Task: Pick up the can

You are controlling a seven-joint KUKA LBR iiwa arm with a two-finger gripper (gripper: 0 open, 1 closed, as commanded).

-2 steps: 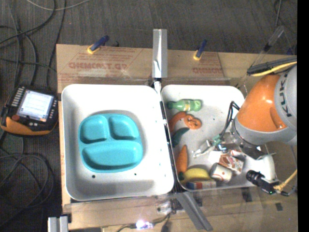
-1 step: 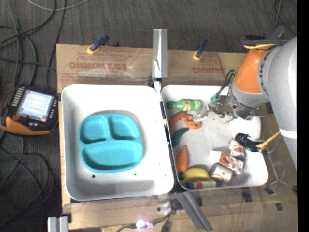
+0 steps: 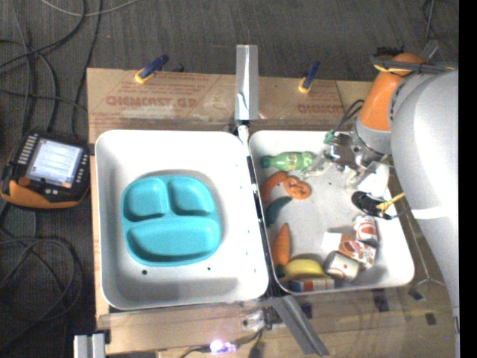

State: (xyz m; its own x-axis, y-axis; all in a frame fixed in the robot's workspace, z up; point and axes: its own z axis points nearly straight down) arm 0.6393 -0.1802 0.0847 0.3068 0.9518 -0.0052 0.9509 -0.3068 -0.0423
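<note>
Pincer [image 3: 330, 157] hangs over the upper part of the right bin [image 3: 408, 273], just beside the green bottle [image 3: 287, 159]. Too blurred to tell whether it's released or clenched. Nothing visibly in it.

The can [image 3: 365, 230] is my best read of the small red-and-white cylinder near the bin's right wall, lower right of the frame. It looks roughly upright, with a pale top rim showing. It's well apart from the pincer, further down the frame.

A second red-and-white cylinder [image 3: 350, 262] lies on its side below it, touching or nearly so. That one could be a can too, can't confirm. A white block [image 3: 332, 241] sits just to the left.

Handling, my judgement:
- Probably a light thin-wall can. Stiff enough across the body but would dent under a hard squeeze.
- Smooth printed surface, so likely slippery.
- It will roll if tipped.

Grip plan:
- Come down from above and close across the diameter at mid-body, not on the rim.
- Line up the closing axis so one side goes into the gap toward the bin wall and the other goes between the can and the white block.
- Clearance is tight on the side of the lying cylinder, so there's a risk of nudging it and knocking the can over.
</note>
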